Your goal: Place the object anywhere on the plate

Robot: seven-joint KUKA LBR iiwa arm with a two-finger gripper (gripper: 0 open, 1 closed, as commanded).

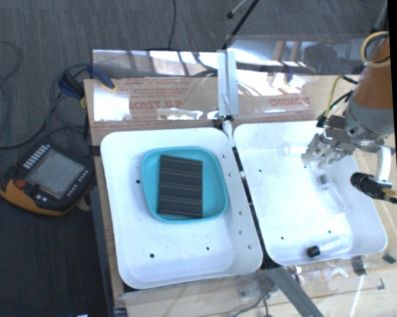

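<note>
— So where is the dark ribbed block (181, 186)?

— Flat on the teal plate (216, 201) in the left bin (127, 259).

— And the gripper (324, 155)?

— Well apart, over the right bin (364, 235); whether it is open or closed, I cannot tell. Nothing shows between it.

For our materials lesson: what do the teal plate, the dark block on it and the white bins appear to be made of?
Teal plate: probably plastic, with a smooth, even colour and soft sheen.
Dark block: matte, with fine ridged stripes; possibly rubber, foam or fabric, unclear.
White bins: likely moulded plastic, with rounded corners and glossy glare.
</note>
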